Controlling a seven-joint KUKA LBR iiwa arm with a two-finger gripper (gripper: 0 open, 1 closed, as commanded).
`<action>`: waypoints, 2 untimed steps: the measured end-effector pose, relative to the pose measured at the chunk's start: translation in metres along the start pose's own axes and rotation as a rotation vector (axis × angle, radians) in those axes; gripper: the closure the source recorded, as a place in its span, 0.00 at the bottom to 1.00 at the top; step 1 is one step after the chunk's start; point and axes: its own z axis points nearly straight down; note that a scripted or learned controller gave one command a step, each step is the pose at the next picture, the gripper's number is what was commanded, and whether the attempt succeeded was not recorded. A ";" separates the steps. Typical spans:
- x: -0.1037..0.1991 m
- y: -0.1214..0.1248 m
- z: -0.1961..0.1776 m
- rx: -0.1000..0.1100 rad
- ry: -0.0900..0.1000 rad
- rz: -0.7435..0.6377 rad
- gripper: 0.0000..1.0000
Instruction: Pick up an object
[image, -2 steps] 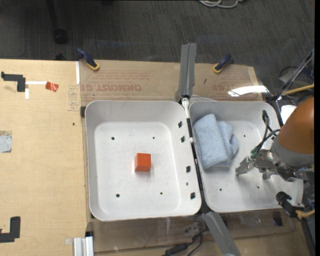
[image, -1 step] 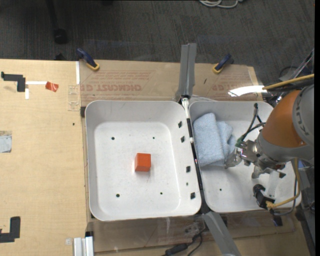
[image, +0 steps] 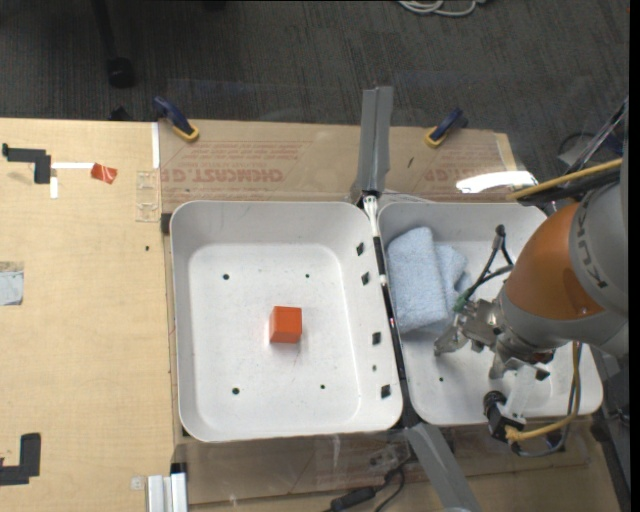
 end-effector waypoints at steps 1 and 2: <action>0.027 0.007 -0.100 -0.003 -0.001 0.073 0.00; -0.038 0.018 -0.054 0.000 -0.001 -0.103 0.00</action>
